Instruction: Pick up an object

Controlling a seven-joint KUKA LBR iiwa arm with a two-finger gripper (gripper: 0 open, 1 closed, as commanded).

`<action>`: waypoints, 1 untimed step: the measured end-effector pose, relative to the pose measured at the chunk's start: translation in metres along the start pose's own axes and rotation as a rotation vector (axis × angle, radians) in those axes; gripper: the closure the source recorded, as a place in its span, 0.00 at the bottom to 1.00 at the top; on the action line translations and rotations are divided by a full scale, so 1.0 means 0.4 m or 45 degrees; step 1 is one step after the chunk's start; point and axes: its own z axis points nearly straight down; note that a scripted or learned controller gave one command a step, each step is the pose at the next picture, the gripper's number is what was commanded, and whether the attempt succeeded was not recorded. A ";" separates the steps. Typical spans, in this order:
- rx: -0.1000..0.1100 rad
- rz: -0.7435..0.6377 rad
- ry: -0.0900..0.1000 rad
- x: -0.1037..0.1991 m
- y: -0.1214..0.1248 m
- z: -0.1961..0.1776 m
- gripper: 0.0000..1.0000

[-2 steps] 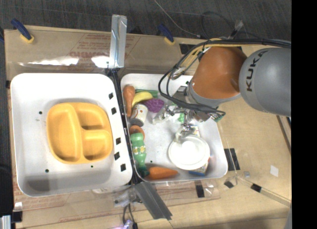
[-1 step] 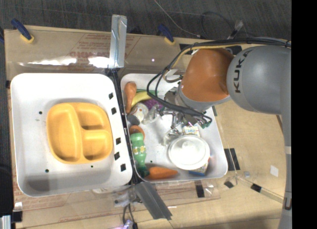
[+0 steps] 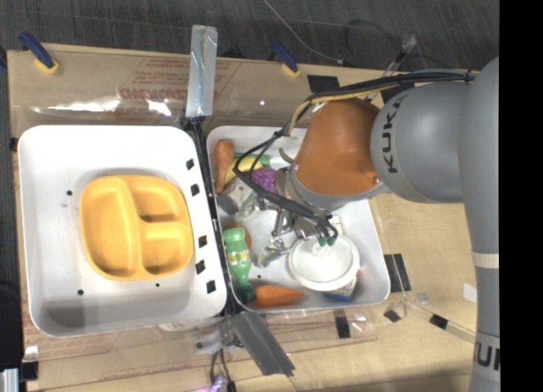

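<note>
Arm (image 3: 424,136) reaches in from the right side of the frame, its orange band hanging over the upper middle of the right bin (image 3: 373,242). The gripper (image 3: 299,227) is down low in that bin, center-right of the frame, in among the clutter. Can't tell its state: wrist and cables cover most of it, so whether it's wide, narrow or closed on sthg isn't readable from here.

Progress, as I judge it: approach done, grasp not confirmed, lift not begun. Nothing shows clear of the bin floor. Left to do: close on one item, raise it out.

Likeliest target is the white bowl (image 3: 324,265), lower right of the right bin, just below the gripper and prob. touching or nearly so. It sits upright, mouth up, round, so no real long axis; any rim grab works the same.

Other items nearby w/ clear axes: the green bottle (image 3: 237,256) lies along the bin's left wall, long axis running roughly top-to-bottom of frame. The carrot (image 3: 276,296) lies along the bottom wall, axis left-right, thinner end toward the right. An orange piece (image 3: 223,163) at upper left of the bin runs about top-to-bottom. A purple thing (image 3: 265,180) sits beside the band, shape unclear.

Left bin (image 3: 42,238) holds a yellow tray (image 3: 136,226), untouched, well apart from the gripper.
</note>
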 end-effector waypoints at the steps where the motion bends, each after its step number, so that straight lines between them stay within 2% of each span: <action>1: 0.000 0.230 0.002 0.007 0.021 -0.008 0.00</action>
